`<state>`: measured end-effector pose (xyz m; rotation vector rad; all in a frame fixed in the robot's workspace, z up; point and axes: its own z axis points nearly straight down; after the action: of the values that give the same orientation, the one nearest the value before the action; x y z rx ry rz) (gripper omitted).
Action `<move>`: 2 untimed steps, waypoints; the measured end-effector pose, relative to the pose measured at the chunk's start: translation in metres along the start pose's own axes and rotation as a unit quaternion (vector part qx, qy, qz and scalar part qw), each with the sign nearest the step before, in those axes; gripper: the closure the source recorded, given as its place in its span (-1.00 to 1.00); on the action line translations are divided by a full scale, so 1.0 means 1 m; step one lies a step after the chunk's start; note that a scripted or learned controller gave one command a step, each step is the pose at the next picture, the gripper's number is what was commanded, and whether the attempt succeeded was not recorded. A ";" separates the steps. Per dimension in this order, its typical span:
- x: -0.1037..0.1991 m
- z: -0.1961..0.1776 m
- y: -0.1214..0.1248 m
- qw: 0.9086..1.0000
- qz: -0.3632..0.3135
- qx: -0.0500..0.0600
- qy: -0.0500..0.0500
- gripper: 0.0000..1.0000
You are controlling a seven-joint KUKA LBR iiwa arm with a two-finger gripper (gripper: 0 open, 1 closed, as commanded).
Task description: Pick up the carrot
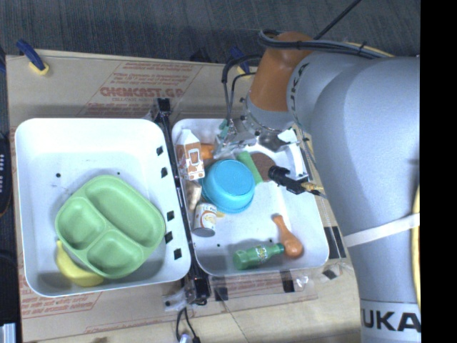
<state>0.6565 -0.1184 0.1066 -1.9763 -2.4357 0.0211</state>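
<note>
An orange carrot [207,151] lies at the back of the right bin [314,252], between a small carton [190,160] and a blue bowl [228,185]. Just its left end shows; the rest is hidden under the gripper. My gripper [230,140] hangs low over the back of that bin, right beside the carrot's visible end and just behind the bowl. The grey arm with its orange band [275,77] reaches in from the right and covers the bin's back right corner.
The right bin also holds a green piece [249,166] and a brown one [263,164] by the bowl, a small can [206,219], a green bottle [257,255] and an orange-brown club-shaped toy [286,238]. The left bin [43,156] holds a green divided plate [111,224] over something yellow [71,269].
</note>
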 end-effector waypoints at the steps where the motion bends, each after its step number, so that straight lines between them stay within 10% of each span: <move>1: 0.036 -0.091 0.001 0.998 -0.058 -0.008 0.000 1.00; 2: 0.061 -0.175 -0.016 0.997 -0.080 -0.008 -0.001 1.00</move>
<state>0.6306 -0.0609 0.2810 -1.7805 -2.5947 0.0015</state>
